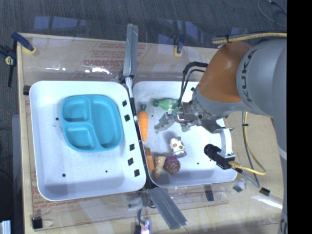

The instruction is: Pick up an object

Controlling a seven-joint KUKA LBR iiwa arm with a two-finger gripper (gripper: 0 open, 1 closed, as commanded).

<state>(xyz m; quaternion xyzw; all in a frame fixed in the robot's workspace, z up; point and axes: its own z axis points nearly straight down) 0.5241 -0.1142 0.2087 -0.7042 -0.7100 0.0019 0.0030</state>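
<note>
Camera view, nearest first: along the near wall of the right bin (200,175), a dark red round item (172,165), touching a tan lump (159,163) on its left; just left of that, a short orange-brown piece (149,158) against the bin's left wall; a little farther in, a small patterned cup (177,146), tilted, just beyond the red item; to the right of these, a yellow cable (253,167) trailing over the bench (73,67); in the left bin (48,172), a blue three-compartment tray (92,122), lying flat towards the far left of the bin; back in the right bin, farther on, a carrot (143,123) lying lengthwise close to the left wall; just right of the carrot, the gripper (165,122), low over the bin's middle, apart from the carrot and well short of the cup; whether wide or narrow, cannot tell, and nothing seen held; behind it, the grey arm (258,77) with its orange band, reaching in from the right; just beyond the gripper, a green item (165,103) near the far wall; farthest, a blue clamp (24,42) at the bench's far left corner
</note>
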